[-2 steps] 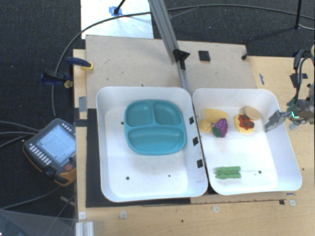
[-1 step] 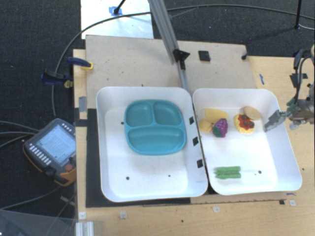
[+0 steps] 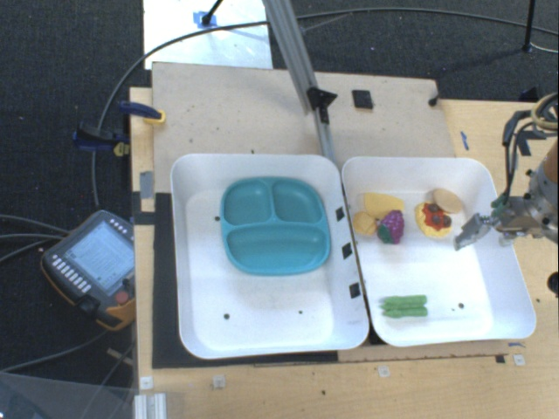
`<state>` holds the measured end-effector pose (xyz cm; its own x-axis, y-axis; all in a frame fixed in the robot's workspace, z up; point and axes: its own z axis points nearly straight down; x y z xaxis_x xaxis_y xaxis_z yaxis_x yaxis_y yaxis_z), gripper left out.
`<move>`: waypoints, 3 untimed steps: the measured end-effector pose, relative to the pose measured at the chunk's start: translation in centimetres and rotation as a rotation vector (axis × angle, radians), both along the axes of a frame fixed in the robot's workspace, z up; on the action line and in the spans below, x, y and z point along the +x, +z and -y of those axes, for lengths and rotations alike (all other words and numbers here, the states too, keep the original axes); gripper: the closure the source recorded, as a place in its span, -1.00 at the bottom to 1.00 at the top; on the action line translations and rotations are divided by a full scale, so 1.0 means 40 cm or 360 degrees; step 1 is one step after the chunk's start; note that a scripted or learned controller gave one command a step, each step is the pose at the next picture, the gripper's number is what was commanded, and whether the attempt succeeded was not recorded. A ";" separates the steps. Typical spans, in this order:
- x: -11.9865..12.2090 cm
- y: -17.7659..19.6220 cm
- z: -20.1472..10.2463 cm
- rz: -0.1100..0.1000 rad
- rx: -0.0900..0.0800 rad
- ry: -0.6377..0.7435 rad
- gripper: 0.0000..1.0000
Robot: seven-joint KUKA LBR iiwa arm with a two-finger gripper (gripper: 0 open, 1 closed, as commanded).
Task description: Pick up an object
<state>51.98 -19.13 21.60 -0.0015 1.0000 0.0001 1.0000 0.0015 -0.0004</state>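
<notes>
The right bin [image 3: 489, 317] holds the toys: a yellow piece [image 3: 381, 206], a purple piece [image 3: 391, 226] touching it, a red-and-yellow piece [image 3: 434, 220], a tan piece [image 3: 449, 201], and green beans [image 3: 403, 305] nearer the front. The hand [image 3: 472, 231] hovers at the bin's right side, apart from them; its grip cannot be told. A teal plate [image 3: 275, 226] lies in the left bin [image 3: 201, 321].

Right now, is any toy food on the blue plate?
No. The blue plate lies bare in the left bin; the food lies in the right bin.

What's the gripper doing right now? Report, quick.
Gripper: over the right bin's right side, holding nothing visible; open or shut cannot be told.
</notes>
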 end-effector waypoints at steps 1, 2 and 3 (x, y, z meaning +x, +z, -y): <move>-0.008 -0.147 0.017 -0.0001 0.0000 -0.0001 -1.00; -0.003 -0.251 0.012 0.0000 0.0000 0.0000 -1.00; 0.000 -0.219 0.014 0.0007 -0.0002 0.0000 1.00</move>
